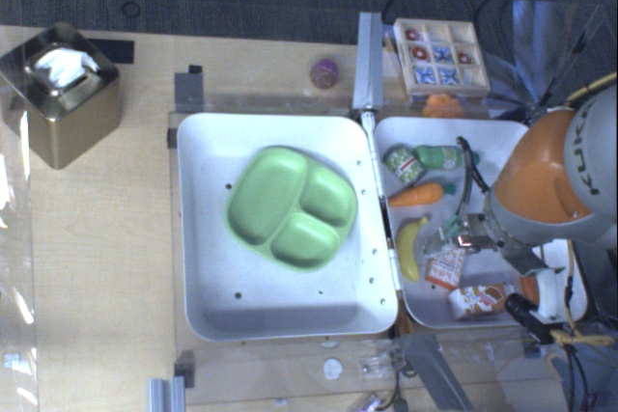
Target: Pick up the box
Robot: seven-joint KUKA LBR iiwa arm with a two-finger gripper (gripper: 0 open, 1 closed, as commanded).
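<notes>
The box (pixel 445 267) lies in the right bin (pixel 502 132) beside the banana (pixel 412 247), not lifted yet. The claw (pixel 463 236) hovers over it; I cannot tell its state.

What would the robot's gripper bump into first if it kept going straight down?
Probably the small red and white box, which lies just below the gripper in the right bin, beside the banana. Depth is hard to judge from above, so this is a best guess.
</notes>
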